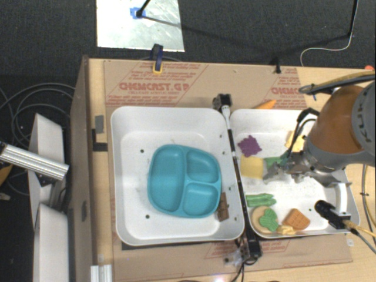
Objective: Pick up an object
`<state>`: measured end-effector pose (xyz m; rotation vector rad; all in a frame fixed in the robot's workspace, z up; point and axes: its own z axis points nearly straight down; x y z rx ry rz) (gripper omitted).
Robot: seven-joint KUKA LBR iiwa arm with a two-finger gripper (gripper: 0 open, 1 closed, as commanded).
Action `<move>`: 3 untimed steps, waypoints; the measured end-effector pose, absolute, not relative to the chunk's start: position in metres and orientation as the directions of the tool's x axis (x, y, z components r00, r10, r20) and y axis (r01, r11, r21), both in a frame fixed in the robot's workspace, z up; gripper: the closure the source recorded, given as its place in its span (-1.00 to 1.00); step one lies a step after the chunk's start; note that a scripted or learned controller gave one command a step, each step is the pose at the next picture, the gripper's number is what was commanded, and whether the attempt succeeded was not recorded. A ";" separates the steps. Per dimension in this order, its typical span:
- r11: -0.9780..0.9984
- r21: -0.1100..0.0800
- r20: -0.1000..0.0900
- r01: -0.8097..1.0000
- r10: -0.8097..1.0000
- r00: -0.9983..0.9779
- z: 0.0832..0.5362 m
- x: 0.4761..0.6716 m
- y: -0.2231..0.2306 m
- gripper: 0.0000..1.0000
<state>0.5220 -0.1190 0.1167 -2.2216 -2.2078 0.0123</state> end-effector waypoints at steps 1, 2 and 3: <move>-0.001 0.013 -0.004 1.000 1.000 0.002 0.088 0.598 -0.200 -1.00; 0.009 0.011 -0.002 1.000 1.000 -0.009 0.087 0.673 -0.173 -1.00; -0.003 -0.001 0.000 1.000 1.000 0.003 0.160 0.586 -0.209 -1.00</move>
